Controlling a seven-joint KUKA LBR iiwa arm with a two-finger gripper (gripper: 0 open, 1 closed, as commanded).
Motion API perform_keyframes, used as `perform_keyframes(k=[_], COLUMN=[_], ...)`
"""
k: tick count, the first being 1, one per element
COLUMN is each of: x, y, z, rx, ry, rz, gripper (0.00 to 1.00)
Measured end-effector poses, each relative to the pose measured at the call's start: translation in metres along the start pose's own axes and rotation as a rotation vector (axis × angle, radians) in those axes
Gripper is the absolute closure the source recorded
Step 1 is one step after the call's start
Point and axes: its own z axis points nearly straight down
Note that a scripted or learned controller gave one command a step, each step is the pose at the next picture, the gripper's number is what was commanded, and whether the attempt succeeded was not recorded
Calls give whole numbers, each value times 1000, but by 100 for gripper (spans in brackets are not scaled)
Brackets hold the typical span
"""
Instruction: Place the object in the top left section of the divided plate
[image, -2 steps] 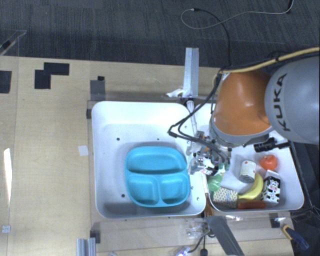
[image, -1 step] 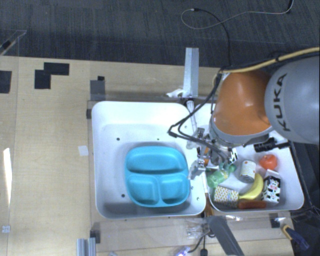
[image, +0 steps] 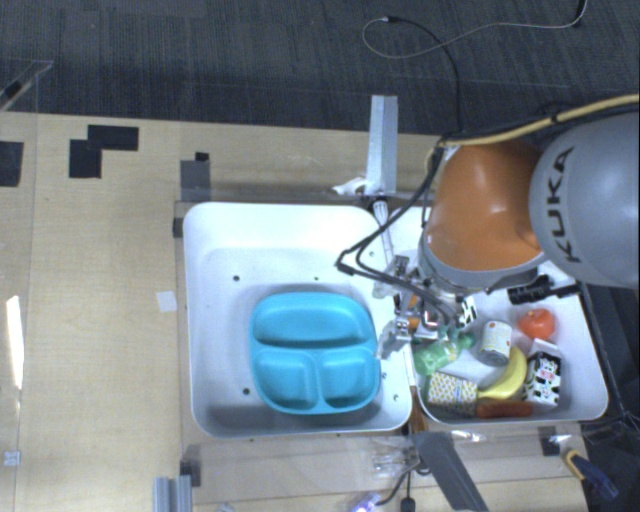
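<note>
Desk: you see a pale wooden desk (image: 100, 330) with black squares near its far left edge; a dark carpet (image: 200, 50) runs behind it.
Left bin: the white bin (image: 215, 250) holds a blue divided plate (image: 315, 350), resting toward its near side.
Right bin: your second bin (image: 590, 390) carries a banana (image: 508, 378), an orange piece (image: 538, 322), a cow-patterned box (image: 545, 378) and other clutter.
Arm: the arm (image: 560, 210) hangs over the seam between the bins.
Gripper: the gripper (image: 405, 325) sits at the plate's right rim; you cannot tell its grip, nor which object is meant.
</note>
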Motion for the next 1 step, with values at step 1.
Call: perform_keyframes(k=[1], x=[25], y=[-69], z=[0], rx=[2], ry=[1], rz=[177], gripper=[0])
